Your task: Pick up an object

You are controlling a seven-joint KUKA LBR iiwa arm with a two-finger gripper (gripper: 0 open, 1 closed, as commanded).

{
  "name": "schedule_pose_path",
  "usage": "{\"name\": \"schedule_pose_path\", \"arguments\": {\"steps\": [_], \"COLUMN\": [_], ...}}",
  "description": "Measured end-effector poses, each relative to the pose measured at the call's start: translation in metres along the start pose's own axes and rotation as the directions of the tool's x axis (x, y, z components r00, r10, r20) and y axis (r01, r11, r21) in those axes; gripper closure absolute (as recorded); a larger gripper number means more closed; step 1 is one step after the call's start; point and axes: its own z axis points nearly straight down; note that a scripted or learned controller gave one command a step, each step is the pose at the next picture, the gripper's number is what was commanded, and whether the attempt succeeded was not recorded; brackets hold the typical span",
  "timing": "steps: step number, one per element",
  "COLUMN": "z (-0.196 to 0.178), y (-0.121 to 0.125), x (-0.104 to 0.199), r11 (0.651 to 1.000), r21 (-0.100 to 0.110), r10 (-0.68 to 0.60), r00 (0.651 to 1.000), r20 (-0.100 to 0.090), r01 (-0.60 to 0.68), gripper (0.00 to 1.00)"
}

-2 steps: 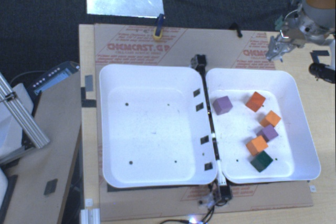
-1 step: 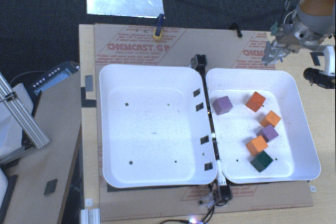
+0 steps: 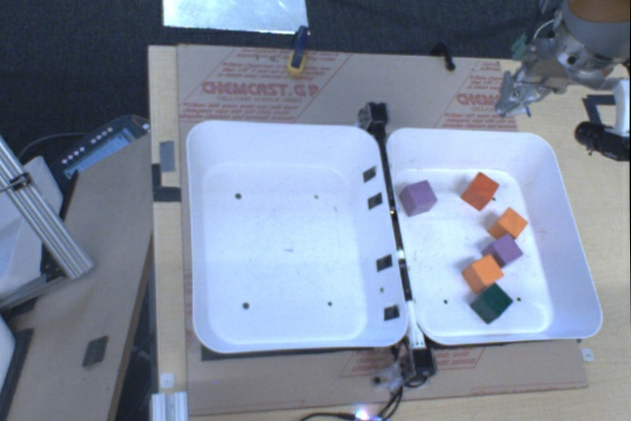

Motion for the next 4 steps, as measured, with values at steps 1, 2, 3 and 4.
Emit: {"name": "schedule_pose_path", "arguments": {"steps": [1, 2, 3, 4], "z": [0.0, 0.009, 0.02, 0.031], "y": [-0.001, -0.001, -0.001, -0.001], "x": [0.019, 0.039, 0.058, 0.072], "r11": [1.0, 1.0, 1.0, 1.0], "r21": [0.003, 0.003, 0.004, 0.004], "r10": [0.001, 0.001, 0.001, 0.001], "r00": [1.0, 1.0, 1.0, 1.0], "r20": [-0.002, -0.002, -0.002, -0.002], "r01": [-0.001, -0.001, -0.001, -0.001], "gripper": [1.0, 1.0, 1.0, 1.0]}}
